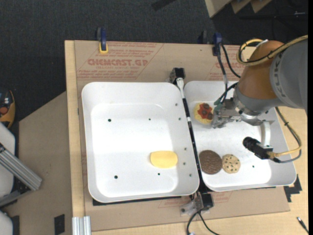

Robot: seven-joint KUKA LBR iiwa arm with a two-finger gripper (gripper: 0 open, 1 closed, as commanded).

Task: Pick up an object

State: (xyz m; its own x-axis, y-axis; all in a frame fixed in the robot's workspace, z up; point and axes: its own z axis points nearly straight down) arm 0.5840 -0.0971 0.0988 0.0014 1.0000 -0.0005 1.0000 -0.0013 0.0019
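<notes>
The bench top (pixel 73 146) is a pale brown board with faded red lettering printed along its far edge, where a small blue clamp (pixel 102 35) grips it. On it sits the left bin (pixel 122 131), a shallow tray of smooth white plastic with rounded corners and a few dark dots on its floor. Low in that bin, toward its right side, lies a yellow oval piece (pixel 163 159), smooth, matte and slightly domed, well apart from the walls. The right bin (pixel 244 182) is of the same white plastic and stands just beside the first, their rims meeting along a dark seam. In its upper left corner lies a yellow-and-red piece (pixel 201 111), lumpy and uneven, pale yellow with red and dark patches on top. Nearer the front edge lies a dark brown disc (pixel 210 161), flat, round and rough-looking. The gripper (pixel 219 117) hangs low over the bin just to the right of the yellow-and-red piece, close against it or touching it; whether it is open or closed cannot be told, nor whether it grips anything. Touching the brown disc's right side is a tan speckled cookie (pixel 231 163), smaller and dotted with dark chips. The arm (pixel 288 77), with its glossy orange band and smooth grey shell, comes in from the right.
</notes>
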